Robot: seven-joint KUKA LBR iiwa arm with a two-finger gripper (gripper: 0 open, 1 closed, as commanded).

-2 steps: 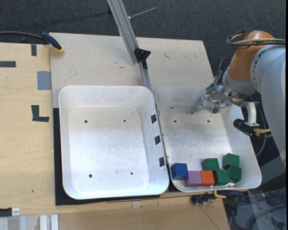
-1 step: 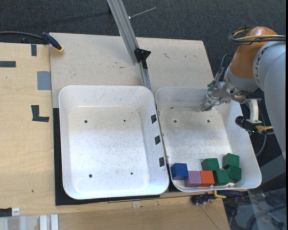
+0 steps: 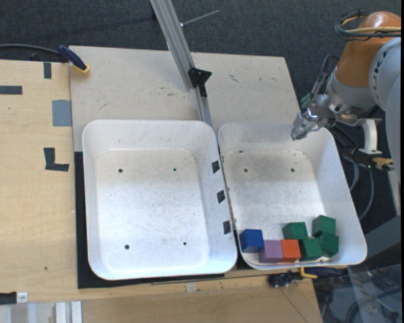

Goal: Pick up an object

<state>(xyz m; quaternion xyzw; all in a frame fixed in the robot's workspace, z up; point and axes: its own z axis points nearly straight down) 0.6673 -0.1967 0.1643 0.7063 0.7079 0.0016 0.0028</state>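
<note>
Two white bins sit side by side on the desk. The right bin (image 3: 337, 173) holds a cluster at its near edge: one blue block (image 3: 251, 239), one purple block (image 3: 273, 249), one orange block (image 3: 291, 249) and four green blocks (image 3: 314, 237). The pincer (image 3: 299, 132) hangs over that bin's far rim, well apart from them; its opening cannot be told.

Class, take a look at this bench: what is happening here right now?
A grey robot arm with an orange band reaches in from the right. Its gripper hangs over the far rim of the right-hand shallow white bin. Small coloured blocks, blue, purple, orange and several green, sit untouched along that bin's near edge. Nothing is picked up yet.
</note>
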